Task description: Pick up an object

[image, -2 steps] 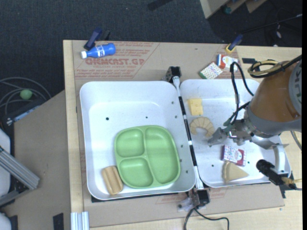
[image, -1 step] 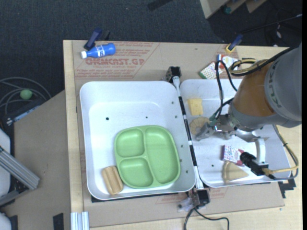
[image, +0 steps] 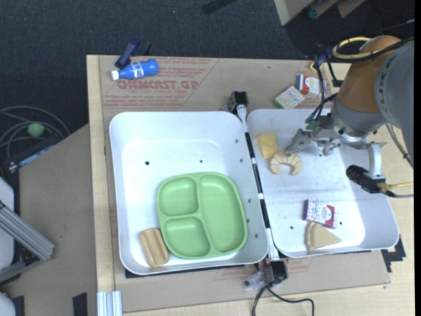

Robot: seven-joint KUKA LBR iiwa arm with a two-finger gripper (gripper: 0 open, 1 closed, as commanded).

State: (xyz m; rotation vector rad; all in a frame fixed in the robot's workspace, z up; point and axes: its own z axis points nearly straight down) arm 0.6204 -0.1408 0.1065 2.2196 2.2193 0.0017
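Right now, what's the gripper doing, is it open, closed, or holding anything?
Gripper: over the right bin, just above the croissant; whether it is open or closed cannot be told, and no object is visibly held.

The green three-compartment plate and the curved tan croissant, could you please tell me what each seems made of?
Green three-compartment plate: likely moulded plastic, with even colour, soft sheen and rounded dividers. Curved tan croissant: probably plastic or foam toy food, judging by its smooth ridged surface, though the material stays uncertain.
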